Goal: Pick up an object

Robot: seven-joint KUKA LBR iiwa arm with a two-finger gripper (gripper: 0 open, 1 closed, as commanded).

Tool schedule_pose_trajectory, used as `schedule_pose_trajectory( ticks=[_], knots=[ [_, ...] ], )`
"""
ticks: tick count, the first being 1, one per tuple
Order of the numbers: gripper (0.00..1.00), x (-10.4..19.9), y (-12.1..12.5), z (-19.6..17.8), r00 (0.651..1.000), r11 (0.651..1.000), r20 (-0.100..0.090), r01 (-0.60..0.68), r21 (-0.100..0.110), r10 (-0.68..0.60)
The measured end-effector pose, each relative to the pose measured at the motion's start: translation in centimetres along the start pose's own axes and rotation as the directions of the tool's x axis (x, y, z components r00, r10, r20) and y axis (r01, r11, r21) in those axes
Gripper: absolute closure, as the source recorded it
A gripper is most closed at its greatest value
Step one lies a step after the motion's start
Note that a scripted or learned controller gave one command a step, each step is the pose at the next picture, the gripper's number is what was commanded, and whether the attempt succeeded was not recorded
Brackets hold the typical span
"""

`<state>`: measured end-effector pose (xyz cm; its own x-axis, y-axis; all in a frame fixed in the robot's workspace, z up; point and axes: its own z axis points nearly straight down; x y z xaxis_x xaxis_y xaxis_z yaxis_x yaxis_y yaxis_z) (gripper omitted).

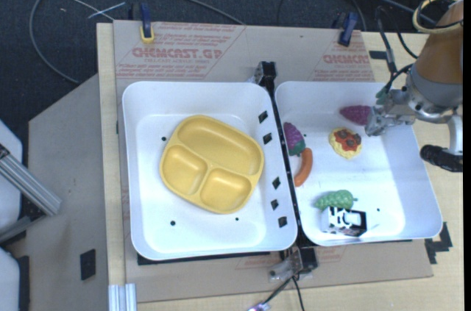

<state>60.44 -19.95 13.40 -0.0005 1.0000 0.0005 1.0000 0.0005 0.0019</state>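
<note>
White right bin (412,177) keeps every toy; my gripper (377,122) hovers beside the purple grapes (356,113), jaw state unclear, nothing lifted yet.

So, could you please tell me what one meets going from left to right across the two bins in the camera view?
Yellow divided plate → purple toy → orange carrot → green toy → small pizza toy → magenta toy → gripper.

Yellow tray (212,164), white bins (140,155), orange carrot (303,167), green toy (335,198)
</note>
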Motion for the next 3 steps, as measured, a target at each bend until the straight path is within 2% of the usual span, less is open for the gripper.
schedule_pose_trajectory(
  ticks=[2,3],
  knots=[
    [1.00,0.8,0.6,-11.5,1.000,1.000,0.003,0.001,-0.005,-0.001],
    [1.00,6.6,0.4,-10.4,1.000,1.000,-0.002,0.005,0.005,-0.005]
  ],
)
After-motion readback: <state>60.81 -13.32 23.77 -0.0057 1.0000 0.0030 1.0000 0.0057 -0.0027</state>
